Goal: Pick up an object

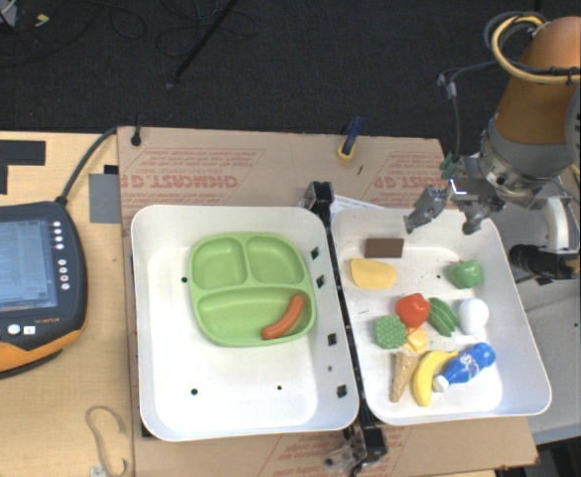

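Observation:
The right bin [528,366] holds several toy foods: a brown block [383,247], a yellow piece [372,273], a green pepper [464,273], a red tomato [412,309], a white egg [473,315], a banana [426,376] and a blue bottle [464,364]. My gripper [447,217] hangs over the bin's far edge, above and to the right of the brown block. Its fingers are spread open with nothing between them.
In the left bin [171,366] lies a green divided plate [240,281] with a red sausage [283,317] on it. A black divider [330,296] separates the bins. A tablet-like pendant [17,271] sits at far left on the bench.

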{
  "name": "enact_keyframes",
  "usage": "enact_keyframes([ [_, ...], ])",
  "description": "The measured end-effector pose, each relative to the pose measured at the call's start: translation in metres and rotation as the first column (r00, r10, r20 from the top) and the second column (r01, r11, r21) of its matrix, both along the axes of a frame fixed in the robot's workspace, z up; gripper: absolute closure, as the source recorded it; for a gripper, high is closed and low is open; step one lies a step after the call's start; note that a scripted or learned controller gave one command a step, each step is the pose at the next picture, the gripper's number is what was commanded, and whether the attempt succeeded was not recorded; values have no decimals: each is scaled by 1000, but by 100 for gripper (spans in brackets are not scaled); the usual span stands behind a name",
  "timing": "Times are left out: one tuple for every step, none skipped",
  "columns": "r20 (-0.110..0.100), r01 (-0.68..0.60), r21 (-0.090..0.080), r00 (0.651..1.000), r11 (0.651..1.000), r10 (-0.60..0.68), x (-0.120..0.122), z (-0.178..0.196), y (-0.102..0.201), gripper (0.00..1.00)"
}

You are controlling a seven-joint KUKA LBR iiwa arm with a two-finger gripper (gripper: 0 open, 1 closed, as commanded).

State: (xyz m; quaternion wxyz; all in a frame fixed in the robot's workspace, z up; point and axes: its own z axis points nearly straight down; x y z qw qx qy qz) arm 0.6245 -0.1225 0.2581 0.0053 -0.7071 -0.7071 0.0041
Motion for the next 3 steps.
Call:
enact_keyframes([
  [11, -1, -1, 1000, 1000, 1, 2, 6, 0, 0],
  [6, -1, -1, 1000, 1000, 1, 5, -39, -2, 0],
  [5, -2, 0, 1000, 1000, 2, 6, -84, 3, 0],
])
